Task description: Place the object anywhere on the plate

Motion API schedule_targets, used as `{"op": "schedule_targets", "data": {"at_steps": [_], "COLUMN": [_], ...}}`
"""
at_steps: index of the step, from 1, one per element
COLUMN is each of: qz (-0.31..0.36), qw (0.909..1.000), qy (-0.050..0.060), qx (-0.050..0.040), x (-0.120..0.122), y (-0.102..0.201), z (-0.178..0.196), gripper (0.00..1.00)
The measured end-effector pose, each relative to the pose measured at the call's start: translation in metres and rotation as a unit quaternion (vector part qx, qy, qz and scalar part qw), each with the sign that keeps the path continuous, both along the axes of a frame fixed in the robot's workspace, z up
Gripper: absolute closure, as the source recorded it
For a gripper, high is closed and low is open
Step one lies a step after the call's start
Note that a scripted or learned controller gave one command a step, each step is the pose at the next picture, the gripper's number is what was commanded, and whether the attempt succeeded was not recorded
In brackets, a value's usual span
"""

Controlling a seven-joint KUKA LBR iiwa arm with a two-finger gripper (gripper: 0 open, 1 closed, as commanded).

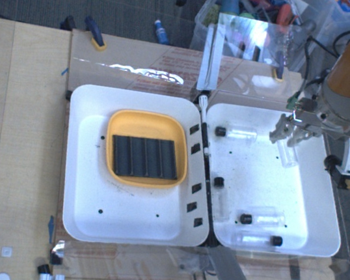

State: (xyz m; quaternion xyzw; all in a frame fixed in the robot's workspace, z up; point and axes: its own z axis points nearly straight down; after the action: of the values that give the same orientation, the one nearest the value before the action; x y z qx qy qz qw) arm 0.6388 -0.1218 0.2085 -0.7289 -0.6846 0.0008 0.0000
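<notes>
The gripper (289, 136) hung over the right bin (321, 212), seemingly clamping a clear vial (287, 152), light, slick and best taken mid-barrel; the yellow plate (120, 123) lay well apart.

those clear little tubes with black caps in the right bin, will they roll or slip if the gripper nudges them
Probably both. The clear tubes look round and lie on their sides on the smooth right bin floor, so a nudge would likely roll them. Their clear, plastic-looking walls may slip between fingers. They look light.
</notes>
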Motion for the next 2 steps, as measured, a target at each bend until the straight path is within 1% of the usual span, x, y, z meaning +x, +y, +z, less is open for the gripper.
{"op": "schedule_targets", "data": {"at_steps": [1, 2], "qz": [0.052, 0.214], "qw": [0.9987, 0.9768], "qy": [-0.002, -0.002], "qx": [-0.0003, 0.0001], "x": [0.007, 0.029], "y": [0.018, 0.033], "z": [0.029, 0.007], "gripper": [1.0, 1.0]}}
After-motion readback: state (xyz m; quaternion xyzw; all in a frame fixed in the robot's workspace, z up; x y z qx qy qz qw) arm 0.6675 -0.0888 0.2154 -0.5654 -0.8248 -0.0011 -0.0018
